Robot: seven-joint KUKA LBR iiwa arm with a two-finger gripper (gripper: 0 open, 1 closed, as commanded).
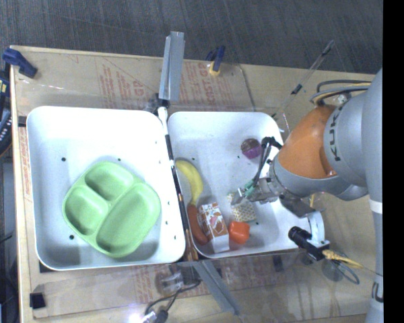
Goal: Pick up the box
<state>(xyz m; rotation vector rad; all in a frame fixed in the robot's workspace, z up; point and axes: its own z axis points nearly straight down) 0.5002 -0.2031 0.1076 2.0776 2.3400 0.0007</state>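
Observation:
The box (214,226) is a small white and red-brown carton lying near the front wall of the right bin (215,130). A red sausage-shaped item (194,223) lies against its left side and a small orange-red item (239,232) against its right. My gripper (246,195) reaches in from the right and hangs low over the bin, a little right of and behind the box. Just under it sits a tan speckled object (242,211). The grey arm with its orange band (310,155) covers the bin's right side.
A yellow banana (190,178) lies along the right bin's left wall and a purple item (250,147) sits toward the back. The left bin (47,133) holds a green divided plate (112,208). A metal bar (171,66) stands behind the bins.

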